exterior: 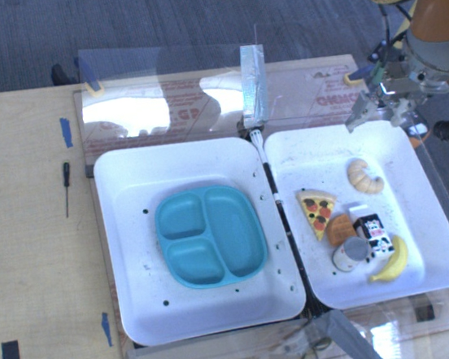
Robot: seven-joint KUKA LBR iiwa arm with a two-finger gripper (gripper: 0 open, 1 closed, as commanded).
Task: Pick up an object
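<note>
The right bin (423, 189) holds several toy foods: a croissant (364, 175), a pizza slice (317, 208), a brown round piece (341, 228), a grey can (349, 256), a black-and-white carton (373, 233) and a banana (390, 262). My gripper (379, 110) hangs over the far right corner of that bin, up and to the right of the croissant, apart from all the items. Nothing shows between its fingers. The arm's orange band (436, 11) is at the upper right.
The left bin (124, 229) holds a teal divided plate (211, 235). A clear plastic sheet with a taped upright divider (253, 84) lies behind both bins. A small screwdriver (66, 187) lies on the wooden bench at the left.
</note>
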